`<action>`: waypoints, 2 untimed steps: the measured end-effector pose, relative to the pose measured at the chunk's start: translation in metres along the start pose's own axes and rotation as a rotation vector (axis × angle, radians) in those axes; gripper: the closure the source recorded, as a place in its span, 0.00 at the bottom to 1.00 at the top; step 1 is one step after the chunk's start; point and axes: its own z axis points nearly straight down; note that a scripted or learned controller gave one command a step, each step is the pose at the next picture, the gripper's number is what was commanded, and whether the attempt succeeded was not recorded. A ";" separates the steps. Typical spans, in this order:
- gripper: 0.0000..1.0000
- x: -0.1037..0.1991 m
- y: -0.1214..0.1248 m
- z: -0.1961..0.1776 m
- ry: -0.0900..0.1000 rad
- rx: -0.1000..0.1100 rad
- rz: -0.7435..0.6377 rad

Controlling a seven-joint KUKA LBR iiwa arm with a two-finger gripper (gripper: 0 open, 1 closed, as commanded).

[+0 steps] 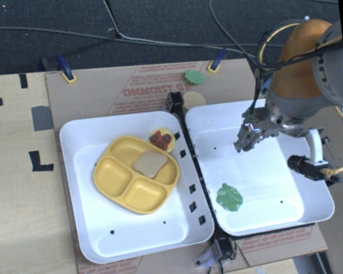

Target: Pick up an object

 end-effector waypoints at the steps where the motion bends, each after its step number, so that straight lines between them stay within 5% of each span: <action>1: 1.00 0.000 0.001 -0.023 0.000 0.002 0.001; 2: 1.00 0.057 0.004 -0.014 0.002 0.005 -0.005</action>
